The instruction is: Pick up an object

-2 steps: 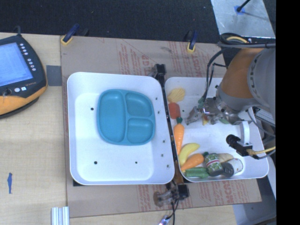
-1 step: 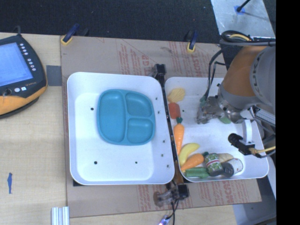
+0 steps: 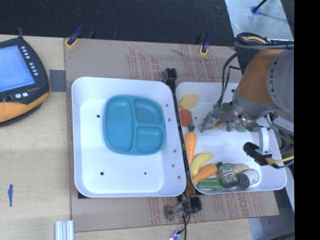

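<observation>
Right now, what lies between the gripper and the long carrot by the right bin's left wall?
In the camera view, bare white bin floor separates the gripper from the long carrot.

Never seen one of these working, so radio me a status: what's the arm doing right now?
Gripper low over right bin, nothing seen held. Toy food piled along bin's left and front; carrot nearest. Blue plate in left bin.

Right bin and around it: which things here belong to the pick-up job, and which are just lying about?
Job:
claw
right bin
long carrot
banana
small carrot
red piece
chip
can

Lying about:
blue plate in the left bin
pendant
clamps
</observation>
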`<state>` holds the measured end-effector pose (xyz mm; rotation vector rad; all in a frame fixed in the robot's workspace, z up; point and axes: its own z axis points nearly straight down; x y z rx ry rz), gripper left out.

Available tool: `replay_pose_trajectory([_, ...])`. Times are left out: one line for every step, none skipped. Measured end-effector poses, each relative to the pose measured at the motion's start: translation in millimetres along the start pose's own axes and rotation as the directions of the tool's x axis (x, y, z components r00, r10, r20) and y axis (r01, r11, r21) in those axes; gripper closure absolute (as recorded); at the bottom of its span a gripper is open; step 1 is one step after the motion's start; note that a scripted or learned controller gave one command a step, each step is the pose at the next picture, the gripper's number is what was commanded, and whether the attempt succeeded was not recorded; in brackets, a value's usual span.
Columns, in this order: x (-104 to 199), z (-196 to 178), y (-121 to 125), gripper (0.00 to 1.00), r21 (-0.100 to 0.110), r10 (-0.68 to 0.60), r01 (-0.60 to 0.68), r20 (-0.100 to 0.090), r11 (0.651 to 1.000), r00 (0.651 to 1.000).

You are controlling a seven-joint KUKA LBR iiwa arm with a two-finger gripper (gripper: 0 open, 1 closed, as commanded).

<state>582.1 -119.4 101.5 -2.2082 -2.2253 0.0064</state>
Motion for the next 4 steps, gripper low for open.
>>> replay_pose_trajectory([4.7, 9.9, 68.3, 0.00, 0.013, 0.008, -0.008, 0.000, 1.000, 1.000])
replay_pose_trajectory([3.3, -2.5, 70.2, 1.00, 0.005, 0.002, -0.002, 0.005, 1.000, 1.000])
replay_pose_trajectory([3.3, -2.2, 70.0, 0.00, 0.006, 0.002, -0.002, 0.005, 1.000, 1.000])
replay_pose_trajectory([3.0, -12.8, 70.2, 1.00, 0.007, -0.003, 0.003, 0.005, 1.000, 1.000])
